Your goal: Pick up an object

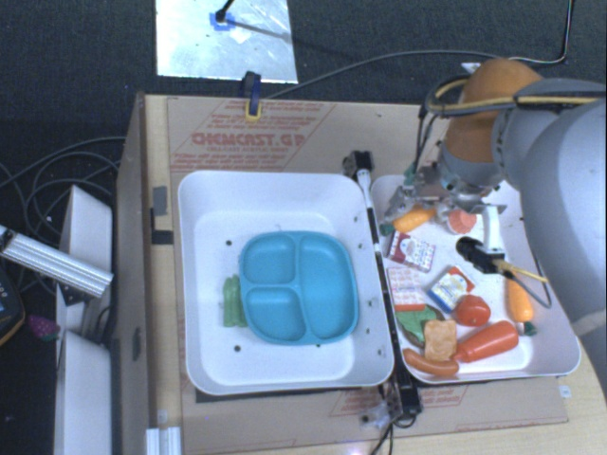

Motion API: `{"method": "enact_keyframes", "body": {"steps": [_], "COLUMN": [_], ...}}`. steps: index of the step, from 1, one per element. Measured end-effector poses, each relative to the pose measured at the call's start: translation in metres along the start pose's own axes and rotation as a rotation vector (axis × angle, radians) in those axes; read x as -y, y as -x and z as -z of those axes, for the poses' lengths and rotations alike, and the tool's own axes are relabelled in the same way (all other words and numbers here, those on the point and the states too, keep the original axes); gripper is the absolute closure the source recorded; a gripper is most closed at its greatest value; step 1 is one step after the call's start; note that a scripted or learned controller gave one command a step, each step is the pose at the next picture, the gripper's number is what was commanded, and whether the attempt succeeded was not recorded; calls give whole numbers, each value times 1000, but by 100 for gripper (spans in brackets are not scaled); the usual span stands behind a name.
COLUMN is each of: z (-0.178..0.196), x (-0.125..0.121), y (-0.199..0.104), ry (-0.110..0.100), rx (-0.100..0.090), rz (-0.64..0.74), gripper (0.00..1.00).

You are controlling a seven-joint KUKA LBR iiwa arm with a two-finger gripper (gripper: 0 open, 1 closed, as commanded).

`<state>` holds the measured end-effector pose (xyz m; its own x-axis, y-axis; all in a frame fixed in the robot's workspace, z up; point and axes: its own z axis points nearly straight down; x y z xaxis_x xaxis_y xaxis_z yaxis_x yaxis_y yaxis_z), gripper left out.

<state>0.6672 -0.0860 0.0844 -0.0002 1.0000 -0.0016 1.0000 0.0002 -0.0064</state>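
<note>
The right bin holds several toy foods. Among them are an orange piece, a red and white packet, a blue and white carton, a red tomato, a carrot, a long red-orange piece and a tan cracker. My gripper hangs low over that bin's far left corner, right above the orange piece. The wrist and orange band block my sight of how the gripper stands, and whether it touches the piece cannot be told.
The left bin carries a blue divided plate with a green item beside it. A black clip sits on the rim between the bins. The grey arm covers the right bin's far right side. Cables lie left of the bench.
</note>
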Motion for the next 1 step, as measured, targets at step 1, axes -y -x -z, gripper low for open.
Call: {"method": "enact_keyframes", "body": {"steps": [1], "z": [9], "x": [1], "y": [-1], "ry": [-5], "rx": [-3], "rz": [1], "gripper": [100]}}
